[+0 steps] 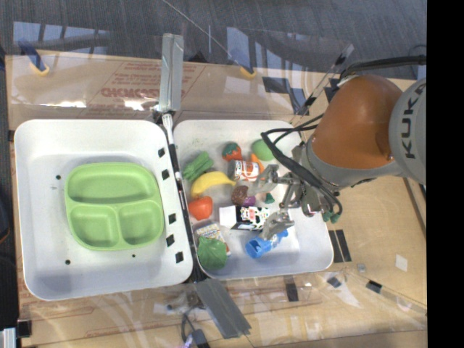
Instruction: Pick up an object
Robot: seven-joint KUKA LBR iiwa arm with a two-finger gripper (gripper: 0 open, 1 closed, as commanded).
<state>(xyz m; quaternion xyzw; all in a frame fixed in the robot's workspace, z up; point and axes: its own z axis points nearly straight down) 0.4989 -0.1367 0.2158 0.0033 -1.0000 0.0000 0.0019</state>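
Gripper [279, 212] of the grey arm hangs low in the right bin [315, 245] among crowded toys, just above a blue object [259, 247], its grip impossible to judge, nothing visibly lifted, the pick apparently undone.

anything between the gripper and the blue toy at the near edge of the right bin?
Nothing visible. The gripper hangs directly over the blue toy, at the near side of the right bin. The black-and-white carton and white card crowd it on the camera's left, so they could catch a finger on the way down.
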